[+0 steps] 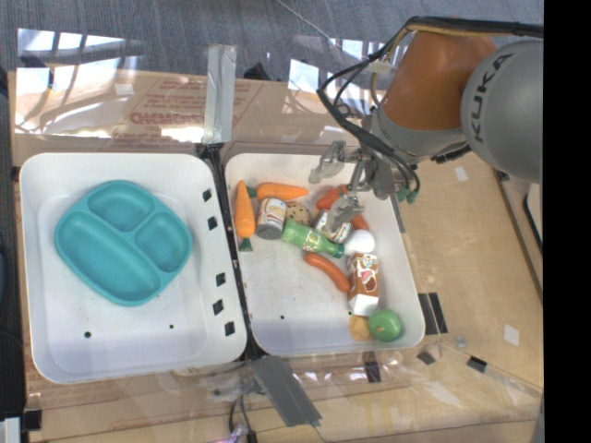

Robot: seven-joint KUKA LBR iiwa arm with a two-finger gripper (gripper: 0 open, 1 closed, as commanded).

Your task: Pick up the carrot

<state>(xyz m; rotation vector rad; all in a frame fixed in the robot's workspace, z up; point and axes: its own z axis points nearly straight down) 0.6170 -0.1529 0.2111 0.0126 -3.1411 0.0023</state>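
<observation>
A: Where's the gripper (343,203) right now?

B: Over the back part of the right bin (277,326), hanging from the grey arm (503,90) with its orange band (434,77). The metal fingers (338,216) reach down into the pile of toy food.

A: Spread or pinched?

B: I cannot tell. The fingertips sit among cluttered items and their spacing is not clear. Nothing is visibly caught between them.

A: What lies closest to it?

B: Right under the tips there's an orange-red piece (327,197) and a green bottle (311,239) lying on its side. Just to the near side of the tips is a white egg (360,242). Beside the bottle, farther from the arm, are a small can (270,218) and a speckled cookie (296,213).

A: And the carrot?

B: The carrot (244,210) is well to the far side of the gripper from the arm, past the can, lying along the bin's wall next to the divider, tip pointing towards the front. It's apart from the fingers.

A: Anything else orange?

B: An orange piece (282,191) lies between the carrot and the gripper, at the back. A sausage (328,270) lies towards the front, then a juice carton (366,282) and a green apple (386,324).

A: The other bin?

B: The left bin (46,340) holds a teal divided plate (122,241), well away from the gripper.
</observation>
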